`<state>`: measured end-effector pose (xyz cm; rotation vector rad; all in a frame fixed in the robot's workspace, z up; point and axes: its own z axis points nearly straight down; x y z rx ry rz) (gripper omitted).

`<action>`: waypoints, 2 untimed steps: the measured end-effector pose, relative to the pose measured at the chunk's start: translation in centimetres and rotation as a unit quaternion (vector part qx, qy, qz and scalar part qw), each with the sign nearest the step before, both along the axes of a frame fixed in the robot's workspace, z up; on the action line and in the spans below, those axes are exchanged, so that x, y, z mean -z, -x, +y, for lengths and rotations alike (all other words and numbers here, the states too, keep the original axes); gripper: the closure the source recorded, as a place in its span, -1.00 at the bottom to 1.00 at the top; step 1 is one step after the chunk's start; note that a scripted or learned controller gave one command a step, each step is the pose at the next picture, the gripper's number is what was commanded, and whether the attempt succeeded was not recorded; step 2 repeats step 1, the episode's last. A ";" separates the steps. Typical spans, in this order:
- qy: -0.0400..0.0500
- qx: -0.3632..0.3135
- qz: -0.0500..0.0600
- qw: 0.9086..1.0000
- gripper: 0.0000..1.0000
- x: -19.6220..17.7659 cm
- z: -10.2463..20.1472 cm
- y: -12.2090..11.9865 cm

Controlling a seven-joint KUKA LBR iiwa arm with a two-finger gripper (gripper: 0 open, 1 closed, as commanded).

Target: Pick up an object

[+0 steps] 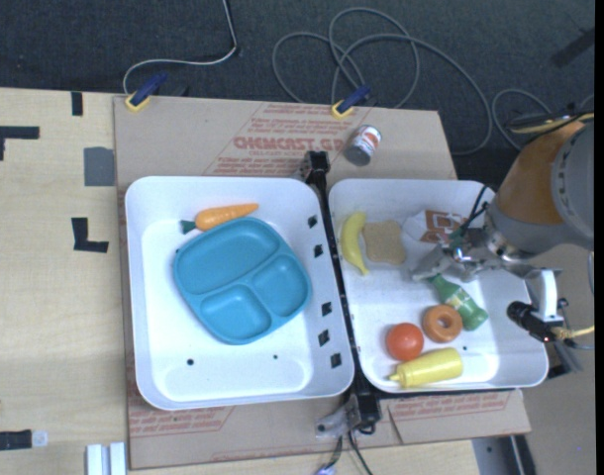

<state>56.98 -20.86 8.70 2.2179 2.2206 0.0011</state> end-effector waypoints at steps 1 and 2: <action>0.003 0.000 -0.003 1.000 1.00 -1.1 -0.1 -0.1; 0.003 0.000 -0.003 1.000 1.00 -1.1 -0.1 -0.1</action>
